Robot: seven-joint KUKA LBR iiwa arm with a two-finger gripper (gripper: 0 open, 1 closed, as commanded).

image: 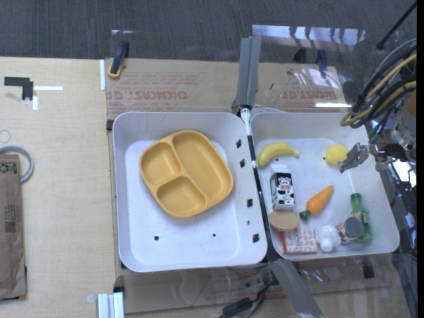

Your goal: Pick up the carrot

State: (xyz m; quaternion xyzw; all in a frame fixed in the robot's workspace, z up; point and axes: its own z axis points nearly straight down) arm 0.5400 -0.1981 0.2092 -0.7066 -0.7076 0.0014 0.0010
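The orange carrot [320, 199] lies tilted in the middle of the right bin [311, 130], its green end pointing down-left. My gripper [353, 158] hangs over the bin's upper right area, just right of a yellow lemon [336, 154]. It is up and to the right of the carrot and apart from it. Nothing shows in its grasp.
Around the carrot are a banana [277, 153], a small milk carton [283, 191], a brown round piece [284, 220], a red-and-white packet [301, 242], a white ball [327, 238] and a green bottle [358, 218]. The left bin [132, 244] bears a yellow divided plate [186, 173].
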